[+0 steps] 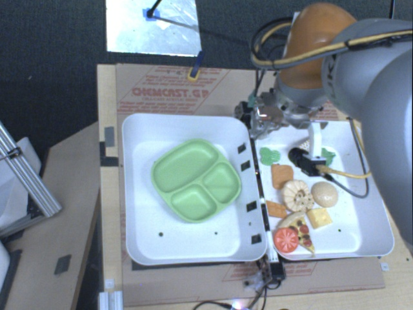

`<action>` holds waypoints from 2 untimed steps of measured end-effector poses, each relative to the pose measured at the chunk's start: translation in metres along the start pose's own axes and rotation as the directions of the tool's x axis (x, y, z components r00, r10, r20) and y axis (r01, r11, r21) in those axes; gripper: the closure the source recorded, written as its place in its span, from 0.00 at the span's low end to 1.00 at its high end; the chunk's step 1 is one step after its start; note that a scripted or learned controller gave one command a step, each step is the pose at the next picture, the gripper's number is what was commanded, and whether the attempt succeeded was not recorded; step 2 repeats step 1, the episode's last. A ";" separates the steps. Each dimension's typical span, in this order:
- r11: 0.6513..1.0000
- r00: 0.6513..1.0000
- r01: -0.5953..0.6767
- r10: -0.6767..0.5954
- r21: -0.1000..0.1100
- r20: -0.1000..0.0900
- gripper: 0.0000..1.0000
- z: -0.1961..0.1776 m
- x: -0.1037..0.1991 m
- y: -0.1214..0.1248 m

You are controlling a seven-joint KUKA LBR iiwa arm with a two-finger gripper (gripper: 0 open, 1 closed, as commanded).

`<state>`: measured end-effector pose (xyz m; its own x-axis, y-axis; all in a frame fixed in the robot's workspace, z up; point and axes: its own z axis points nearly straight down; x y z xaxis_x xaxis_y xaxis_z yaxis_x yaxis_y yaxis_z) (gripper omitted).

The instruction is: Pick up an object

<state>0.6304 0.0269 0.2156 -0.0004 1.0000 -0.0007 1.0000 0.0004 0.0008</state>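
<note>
My pincer [259, 123] hangs over the top left corner of the right-hand bin [361, 237], close to the wall where the two bins meet. From this slant I cannot tell how far it is open, nor whether it has hold of anything.

The things to pick lie in that same bin, below my wrist in the view. Nearest the pincer is a green leaf piece [270, 154], just beside the dividing wall. A second green scrap [328, 154] lies further right. Under the leaf piece sits an orange-brown block [282, 174]. Below that comes a pale ribbed garlic bulb [297, 196], touching a beige egg-shaped thing [324, 194] on its right. A small orange wedge [276, 208] lies to the left of the bulb, against the bin's left wall. A yellow cheese cube [319, 218] sits just under the egg shape. Beside it a pizza slice [301, 229] rests near the bottom edge, and a red tomato slice [286, 239] overlaps its lower left end.

The left-hand bin [139, 237] holds a green divided plate [197, 179], lying flat near its middle and turned at an angle. Both bins rest on a printed cardboard sheet [168, 90] on the worktop [71, 166].
</note>
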 end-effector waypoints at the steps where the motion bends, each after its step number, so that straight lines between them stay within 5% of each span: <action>1: 1.000 1.000 0.005 -0.005 -0.002 -0.002 1.00 -0.018 0.010 -0.001; 2: 1.000 1.000 0.005 -0.005 -0.002 -0.002 1.00 -0.018 0.010 -0.001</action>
